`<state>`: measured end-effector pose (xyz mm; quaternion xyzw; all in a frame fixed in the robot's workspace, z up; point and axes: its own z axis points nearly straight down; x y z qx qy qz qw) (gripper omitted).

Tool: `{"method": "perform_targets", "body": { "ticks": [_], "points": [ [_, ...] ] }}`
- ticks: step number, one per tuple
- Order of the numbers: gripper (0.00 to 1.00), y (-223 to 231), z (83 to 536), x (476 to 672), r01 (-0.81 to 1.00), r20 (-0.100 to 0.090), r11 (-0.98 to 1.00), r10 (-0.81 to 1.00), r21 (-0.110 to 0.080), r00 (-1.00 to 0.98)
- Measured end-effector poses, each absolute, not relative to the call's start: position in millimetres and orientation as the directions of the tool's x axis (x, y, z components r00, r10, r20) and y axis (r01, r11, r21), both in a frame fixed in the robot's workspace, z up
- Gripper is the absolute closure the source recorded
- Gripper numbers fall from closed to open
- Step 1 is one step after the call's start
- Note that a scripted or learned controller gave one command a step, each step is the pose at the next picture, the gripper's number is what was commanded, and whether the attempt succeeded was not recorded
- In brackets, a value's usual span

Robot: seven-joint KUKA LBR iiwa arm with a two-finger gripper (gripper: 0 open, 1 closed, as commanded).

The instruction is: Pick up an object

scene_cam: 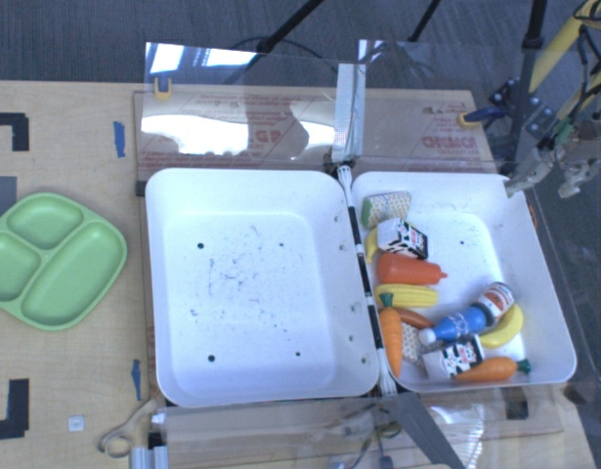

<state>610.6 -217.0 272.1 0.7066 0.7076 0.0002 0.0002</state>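
The robot's gripper (559, 169) hangs at the upper right of the camera view, a pale metal assembly seen partly against dark cabling. It sits high and off to the side, beyond the far right corner of the right-hand bin (535, 233). The state of its grasping parts cannot be made out.

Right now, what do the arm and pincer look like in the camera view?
Past the right bin's far corner, the pincer reads as a small pale-grey metal cluster, blurred. A yellow tube curves above it among dark cables. Any markings are too small to read.
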Motion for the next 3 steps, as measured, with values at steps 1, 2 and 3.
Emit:
{"method": "perform_targets", "body": {
  "ticks": [1, 2, 3],
  "points": [
    [1.0, -217, 283, 611.8, 1.0, -0.002, 0.003, 1.0, 0.004, -0.003],
    [1.0, -223, 167, 625.5, 0.884, 0.0, -0.468, 0.884, -0.003, 0.468],
    [1.0, -209, 119, 666.4, 0.696, 0.0, -0.718, 0.696, 0.001, 0.718]
  ]
}}
